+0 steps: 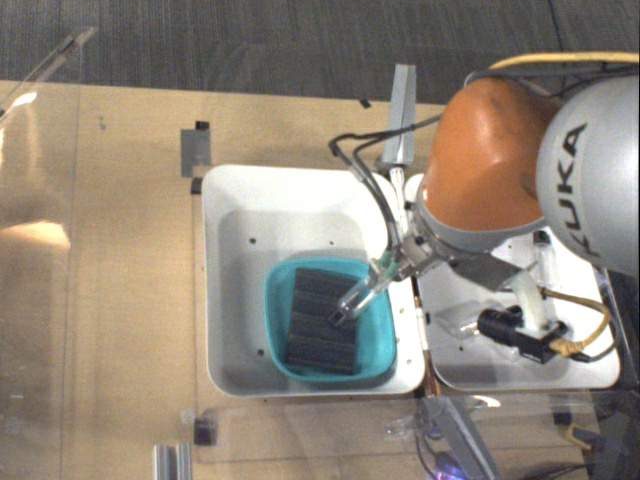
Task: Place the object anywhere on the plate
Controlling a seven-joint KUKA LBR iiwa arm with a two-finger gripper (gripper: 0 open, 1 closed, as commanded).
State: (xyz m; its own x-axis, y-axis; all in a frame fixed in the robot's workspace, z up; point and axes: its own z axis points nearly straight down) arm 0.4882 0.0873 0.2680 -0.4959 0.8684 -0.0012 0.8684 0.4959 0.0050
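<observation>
On teal plate [378,340], dark block [318,323], end effector [345,313] touching

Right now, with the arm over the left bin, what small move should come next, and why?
Probably lift the gripper straight up a little. The dark ridged block already lies flat on the teal plate in the left bin, so the placing looks done, and rising should clear it.
</observation>
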